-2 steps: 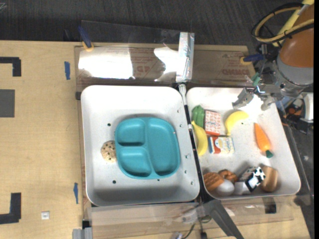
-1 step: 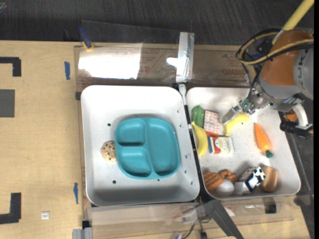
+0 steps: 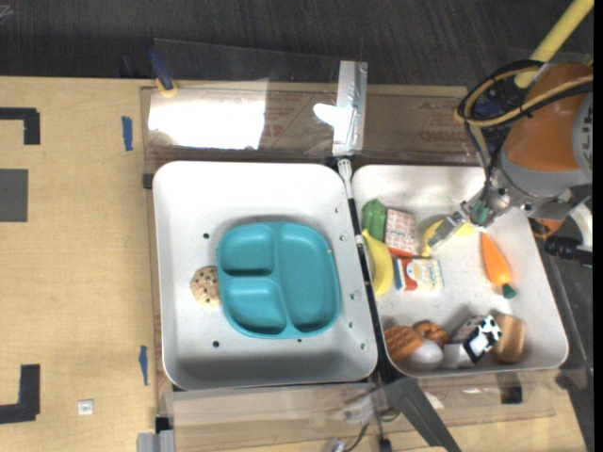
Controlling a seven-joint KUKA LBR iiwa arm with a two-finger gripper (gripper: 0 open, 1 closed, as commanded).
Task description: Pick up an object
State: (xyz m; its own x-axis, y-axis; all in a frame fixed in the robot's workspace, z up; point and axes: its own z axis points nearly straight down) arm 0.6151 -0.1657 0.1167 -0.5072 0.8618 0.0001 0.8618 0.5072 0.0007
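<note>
Two white bins side by side on the desk (image 3: pixel 75 252). In the right bin (image 3: pixel 546 299), near its far side, a small yellow piece (image 3: pixel 441 233): elongated, bright yellow, lying at a slant, with the upper end right at the tip of the jaws. Impossible to tell whether touching or only just beside, and impossible to tell whether the jaws are apart or together, since the tip is small and blurred. Grey arm (image 3: pixel 542 144) with orange band reaching in from the right, low over the far right part of this bin. Left of the yellow piece, a small red and white carton (image 3: pixel 400 231), with a green vegetable (image 3: pixel 374 218) and a banana (image 3: pixel 380 264) along the left wall. Below the first carton, a second small carton (image 3: pixel 421 273). To the right, an orange carrot (image 3: pixel 497 264) with a green end, apart from the rest. Along the near wall, a brown croissant (image 3: pixel 413 337), a white egg (image 3: pixel 429 353), a black and white item (image 3: pixel 482 335) and a brown rounded item (image 3: pixel 510 337), close together. In the left bin (image 3: pixel 179 196), a teal divided plate (image 3: pixel 279 277) and, touching its left edge, a cookie (image 3: pixel 204 285).
</note>
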